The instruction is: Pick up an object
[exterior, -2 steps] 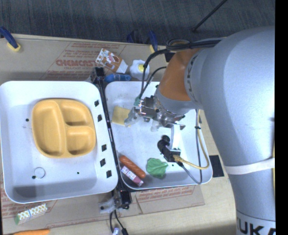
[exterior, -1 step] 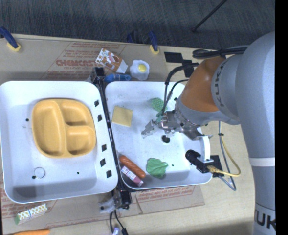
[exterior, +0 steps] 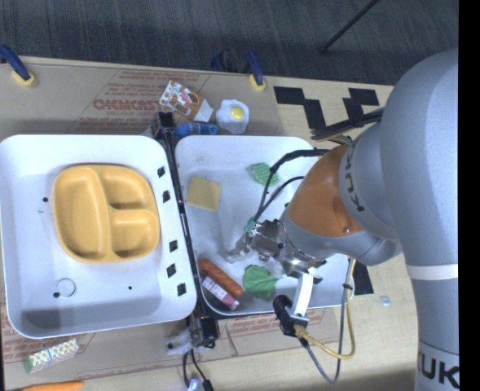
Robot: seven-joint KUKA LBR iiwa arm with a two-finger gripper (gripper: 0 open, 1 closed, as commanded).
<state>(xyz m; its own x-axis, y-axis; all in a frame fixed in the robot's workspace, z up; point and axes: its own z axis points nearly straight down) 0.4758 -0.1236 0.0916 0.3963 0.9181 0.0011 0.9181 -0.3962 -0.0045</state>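
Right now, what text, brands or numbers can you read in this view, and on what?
"KU": white letters on the grey arm at the lower right, cut off by the frame edge.
Red print on the cardboard sheet behind the bins: too blurred to read.
Small carton on that cardboard: printing too small to read.

Even, fairly bright overhead light, soft shadows inside the white bins (exterior: 11, 218), slightly grainy, mildly soft focus.

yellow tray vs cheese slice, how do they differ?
The tray lies in the left bin; the cheese slice lies in the right bin. The tray is far larger. The tray is rounded with three compartments; the slice is a flat, plain square. Both are yellow, the slice paler.
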